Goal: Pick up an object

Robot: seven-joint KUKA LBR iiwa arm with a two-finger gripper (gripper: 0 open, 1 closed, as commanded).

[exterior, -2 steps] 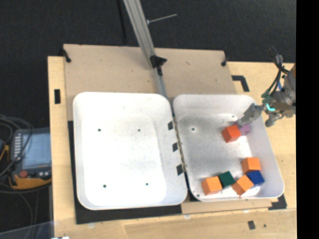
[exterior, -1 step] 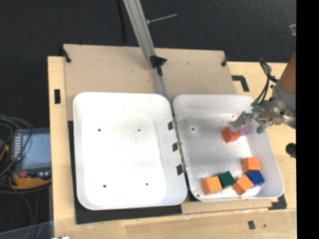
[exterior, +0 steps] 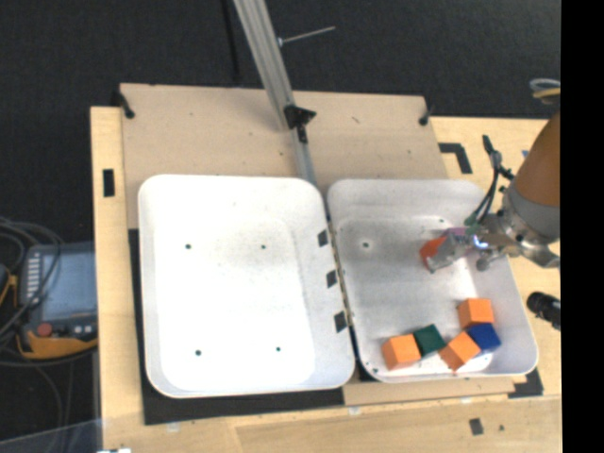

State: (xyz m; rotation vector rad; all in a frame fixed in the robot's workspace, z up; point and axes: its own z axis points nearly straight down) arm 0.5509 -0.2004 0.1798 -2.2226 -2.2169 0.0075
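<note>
Gripper [exterior: 442, 253] over right bin [exterior: 396, 215]; jaws closed on small red-orange block [exterior: 433, 248]. Other blocks [exterior: 444, 341] lie well below jaws.

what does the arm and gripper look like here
The arm comes in from the right: an orange band over a grey wrist section. Dark cables loop along its left side. The gripper is small, grey and metallic, with a red-orange patch at its tip and a small bright spot near its base. Finer detail is too blurred to tell.
</note>
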